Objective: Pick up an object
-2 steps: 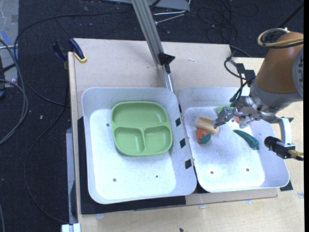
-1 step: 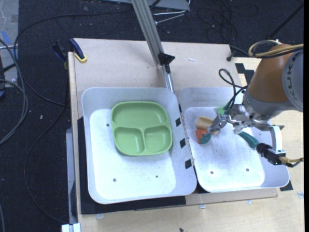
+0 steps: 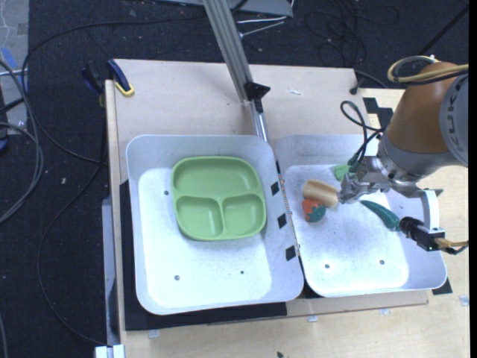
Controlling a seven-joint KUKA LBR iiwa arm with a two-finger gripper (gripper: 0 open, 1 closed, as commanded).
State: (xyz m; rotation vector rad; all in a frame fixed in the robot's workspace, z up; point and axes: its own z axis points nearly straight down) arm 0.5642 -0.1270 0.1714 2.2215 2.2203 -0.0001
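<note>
In the right bin (image 3: 358,274) a tan, bread-like piece (image 3: 320,192) lies near the upper left. Just below it, touching, sits a small orange and teal item (image 3: 314,212). A teal curved piece (image 3: 381,214) lies further right. A small green thing (image 3: 341,172) peeks out by the bin's back wall. My gripper (image 3: 349,192) is low in the bin, right beside the tan piece's right end. The arm covers what lies behind it.
The left bin (image 3: 201,274) holds a green divided plate (image 3: 219,198) in its upper half. A slanted metal pole (image 3: 231,39) rises from between the bins at the back. Cables lie on the dark floor around the bench.
</note>
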